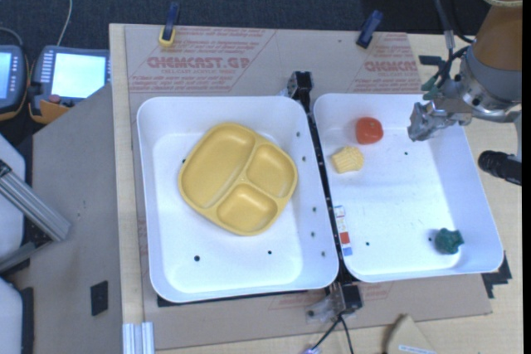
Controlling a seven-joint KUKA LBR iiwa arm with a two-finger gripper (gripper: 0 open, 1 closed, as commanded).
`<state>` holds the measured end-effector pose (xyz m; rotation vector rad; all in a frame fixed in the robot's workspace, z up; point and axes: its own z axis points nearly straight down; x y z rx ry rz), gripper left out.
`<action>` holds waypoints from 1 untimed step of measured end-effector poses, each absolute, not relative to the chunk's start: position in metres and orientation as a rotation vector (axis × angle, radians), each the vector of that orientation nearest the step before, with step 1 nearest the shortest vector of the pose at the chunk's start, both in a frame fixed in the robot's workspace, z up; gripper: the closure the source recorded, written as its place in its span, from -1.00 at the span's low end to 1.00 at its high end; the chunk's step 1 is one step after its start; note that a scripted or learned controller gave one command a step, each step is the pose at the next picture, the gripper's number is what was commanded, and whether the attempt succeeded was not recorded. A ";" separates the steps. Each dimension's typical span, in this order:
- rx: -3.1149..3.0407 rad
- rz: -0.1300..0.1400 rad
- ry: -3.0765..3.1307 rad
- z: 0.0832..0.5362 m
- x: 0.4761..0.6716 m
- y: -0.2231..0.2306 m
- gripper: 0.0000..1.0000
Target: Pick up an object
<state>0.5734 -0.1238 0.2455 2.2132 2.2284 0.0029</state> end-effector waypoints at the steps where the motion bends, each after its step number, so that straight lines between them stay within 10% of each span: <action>1: 2.214 0.003 2.226 0.252 0.584 -0.072 1.00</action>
